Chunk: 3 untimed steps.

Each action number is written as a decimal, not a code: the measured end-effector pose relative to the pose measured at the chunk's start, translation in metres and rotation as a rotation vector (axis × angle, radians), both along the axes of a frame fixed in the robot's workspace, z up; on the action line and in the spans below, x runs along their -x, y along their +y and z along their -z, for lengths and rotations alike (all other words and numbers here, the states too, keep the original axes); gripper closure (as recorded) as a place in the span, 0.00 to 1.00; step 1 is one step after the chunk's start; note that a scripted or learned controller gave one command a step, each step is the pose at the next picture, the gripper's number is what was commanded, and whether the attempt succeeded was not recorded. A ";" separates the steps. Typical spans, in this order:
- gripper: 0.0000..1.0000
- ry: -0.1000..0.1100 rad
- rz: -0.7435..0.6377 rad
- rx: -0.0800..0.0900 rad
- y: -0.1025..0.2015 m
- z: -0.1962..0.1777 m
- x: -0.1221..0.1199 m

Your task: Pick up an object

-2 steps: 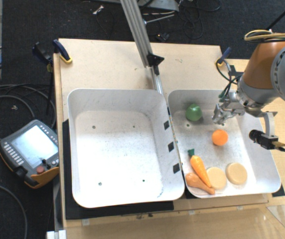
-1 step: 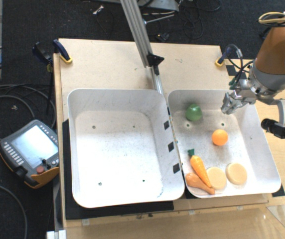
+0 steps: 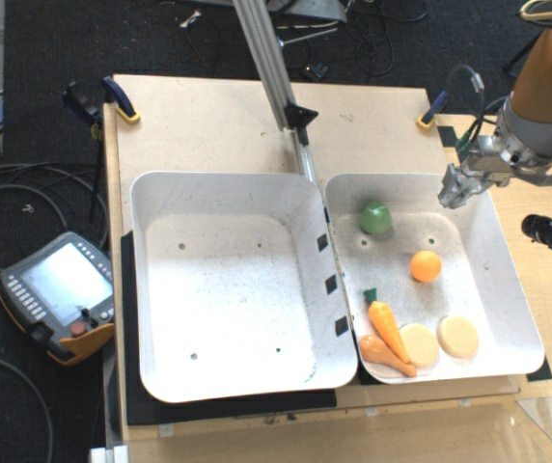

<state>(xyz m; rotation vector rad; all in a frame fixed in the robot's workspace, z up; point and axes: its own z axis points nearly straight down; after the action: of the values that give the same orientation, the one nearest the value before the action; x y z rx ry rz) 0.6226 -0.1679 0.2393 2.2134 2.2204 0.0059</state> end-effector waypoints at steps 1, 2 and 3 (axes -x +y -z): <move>1.00 0.000 0.000 0.000 0.000 -0.054 -0.002; 1.00 0.007 -0.005 -0.004 0.056 -0.056 0.009; 1.00 0.008 -0.004 -0.003 0.101 -0.042 0.012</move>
<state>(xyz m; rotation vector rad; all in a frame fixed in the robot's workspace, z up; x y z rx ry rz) 0.6102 -0.0670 0.2815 2.2142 2.2305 0.0006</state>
